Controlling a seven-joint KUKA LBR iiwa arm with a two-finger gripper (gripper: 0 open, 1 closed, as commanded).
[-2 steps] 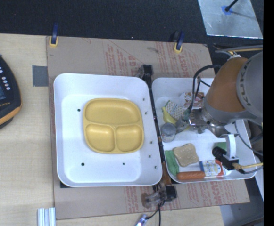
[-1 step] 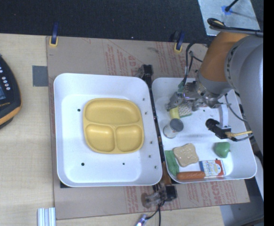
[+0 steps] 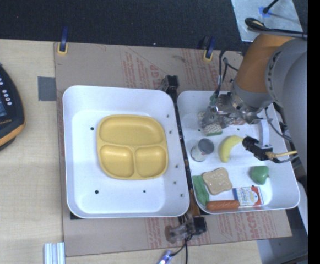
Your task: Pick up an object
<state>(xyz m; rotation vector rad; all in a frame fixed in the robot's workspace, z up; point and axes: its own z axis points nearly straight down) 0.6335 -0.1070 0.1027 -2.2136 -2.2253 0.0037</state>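
Camera view puts the task at an early stage, as I judge it: nothing is lifted, and every item rests on the floor of the right bin [image 3: 292, 199]. The gripper [image 3: 219, 116] is low over that bin's far left corner, above a small speckled object [image 3: 211, 128]; whether it pinches anything I cannot tell. The grey arm [image 3: 283, 78], with its orange band, comes in over the bin's far right corner and bends down steeply toward the far edge. Near the bin's middle lie a banana [image 3: 229, 147], a metal can [image 3: 203, 148] and a toast slice [image 3: 217, 181]. The left bin [image 3: 77, 147] holds a yellow divided plate [image 3: 132, 146]. Grasp and lift remain.
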